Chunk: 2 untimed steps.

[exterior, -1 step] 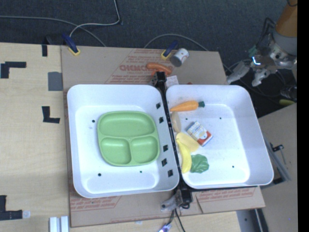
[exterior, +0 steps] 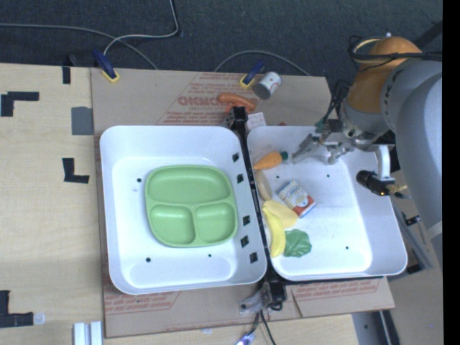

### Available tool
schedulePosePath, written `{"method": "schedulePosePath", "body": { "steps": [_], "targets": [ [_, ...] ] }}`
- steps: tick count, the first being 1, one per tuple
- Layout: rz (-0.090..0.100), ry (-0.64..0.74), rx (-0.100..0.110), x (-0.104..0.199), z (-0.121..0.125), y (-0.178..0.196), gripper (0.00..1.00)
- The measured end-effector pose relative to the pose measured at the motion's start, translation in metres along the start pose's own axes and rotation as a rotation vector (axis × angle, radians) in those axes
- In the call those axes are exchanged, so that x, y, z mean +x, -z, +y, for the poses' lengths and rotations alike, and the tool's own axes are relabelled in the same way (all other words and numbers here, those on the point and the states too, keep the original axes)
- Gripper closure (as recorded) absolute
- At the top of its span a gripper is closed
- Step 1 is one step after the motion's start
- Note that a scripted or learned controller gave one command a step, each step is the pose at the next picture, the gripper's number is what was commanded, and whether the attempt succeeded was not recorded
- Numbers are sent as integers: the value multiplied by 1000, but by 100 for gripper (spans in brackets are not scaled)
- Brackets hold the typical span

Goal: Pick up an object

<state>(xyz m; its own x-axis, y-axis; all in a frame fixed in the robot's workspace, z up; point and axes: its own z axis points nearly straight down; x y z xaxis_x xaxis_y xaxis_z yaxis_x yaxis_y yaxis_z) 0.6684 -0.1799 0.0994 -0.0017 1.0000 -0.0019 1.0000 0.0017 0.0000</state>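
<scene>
Objects cluster along the right bin's [exterior: 374, 261] left wall: carrot [exterior: 267, 161], banana [exterior: 274, 223], small carton [exterior: 296, 198]. End effector [exterior: 305, 148], fingers spread, hovers near the carrot at the far edge; approach step, next descend and close.

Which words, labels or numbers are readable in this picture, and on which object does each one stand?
Red print on the cardboard sheet above the left bin: a word is there, too blurred to read.
Small packet in the right bin: its printing is too small to read.
</scene>
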Motion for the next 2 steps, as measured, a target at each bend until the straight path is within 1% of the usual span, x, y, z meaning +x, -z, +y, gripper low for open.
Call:
{"method": "schedulePosePath", "body": {
  "steps": [1, 2],
  "targets": [
    [1, -2, -2, 24, -75, -13, 0],
    [-1, -1, -6, 20, -127, -12, 0]
  ]
}}
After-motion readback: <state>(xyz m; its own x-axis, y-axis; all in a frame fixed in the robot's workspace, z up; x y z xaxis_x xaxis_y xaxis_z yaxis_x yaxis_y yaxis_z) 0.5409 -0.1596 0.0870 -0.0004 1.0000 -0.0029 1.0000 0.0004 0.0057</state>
